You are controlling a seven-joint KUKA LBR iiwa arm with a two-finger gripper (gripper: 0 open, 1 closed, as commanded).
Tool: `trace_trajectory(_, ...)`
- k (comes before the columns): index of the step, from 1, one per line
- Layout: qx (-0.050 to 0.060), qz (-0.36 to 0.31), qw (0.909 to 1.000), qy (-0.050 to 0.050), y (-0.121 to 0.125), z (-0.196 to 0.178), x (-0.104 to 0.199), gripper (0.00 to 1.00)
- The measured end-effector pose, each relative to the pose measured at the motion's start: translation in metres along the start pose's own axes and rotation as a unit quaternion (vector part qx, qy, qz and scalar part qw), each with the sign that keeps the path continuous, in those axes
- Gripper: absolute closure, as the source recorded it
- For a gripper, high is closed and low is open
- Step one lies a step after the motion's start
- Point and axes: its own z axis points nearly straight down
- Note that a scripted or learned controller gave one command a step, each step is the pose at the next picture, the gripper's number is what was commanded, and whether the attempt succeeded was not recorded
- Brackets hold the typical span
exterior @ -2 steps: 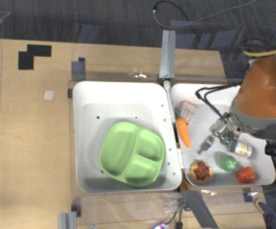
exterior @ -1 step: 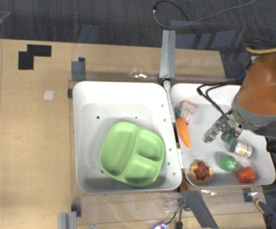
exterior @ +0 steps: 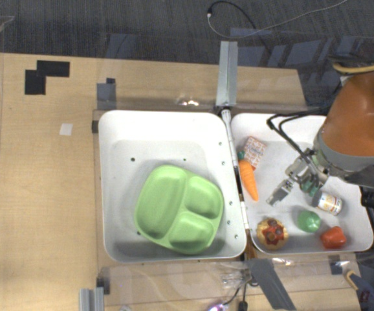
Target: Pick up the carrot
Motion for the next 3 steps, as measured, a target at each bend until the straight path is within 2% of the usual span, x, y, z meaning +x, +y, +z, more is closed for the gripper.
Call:
trace_trajectory(1,0.002,0.049,0.9988,0.002,-0.012,0.105,-0.014,0.00)
trace_trajectory(2,0.000,0.048,0.9988,0.000,-0.010,0.094,-0.015,1.00)
trace_trajectory(3,0.000,0.048,0.9988,0.001,-0.010,0.094,-0.015,0.00)
